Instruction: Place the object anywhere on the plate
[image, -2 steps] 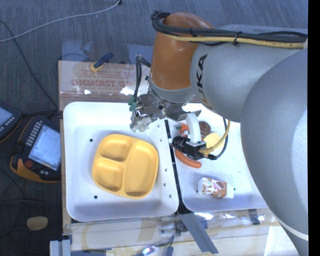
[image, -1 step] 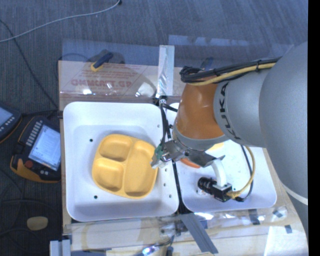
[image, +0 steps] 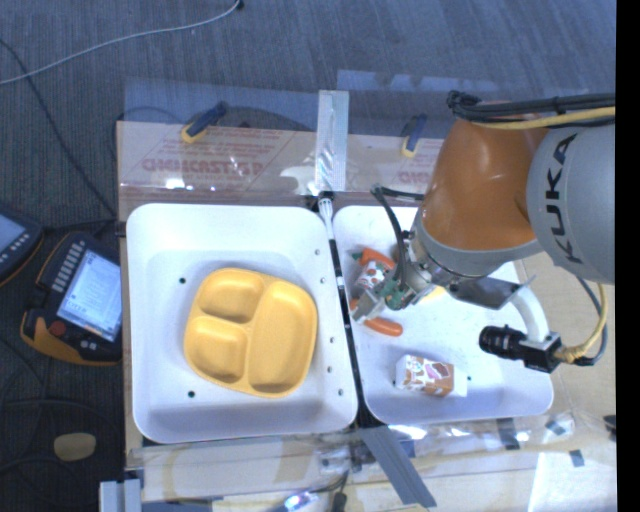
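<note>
A yellow plate (image: 251, 331) with three compartments lies in the left bin (image: 160, 240). In the right bin (image: 500, 395) my gripper (image: 388, 290) reaches down at the bin's left side, under the grey and orange arm. It hangs over a cluster of small objects: an orange carrot-like piece (image: 374, 259) at the upper left and a small orange sausage-shaped piece (image: 383, 325) just below it. A small printed packet (image: 426, 375) lies apart, toward the bin's front.
A clear divider (image: 340, 290) separates the two bins. A black cylindrical part with a cable (image: 512, 343) sticks out from the arm over the right bin. A teach pendant (image: 75, 295) lies on the floor to the left.
</note>
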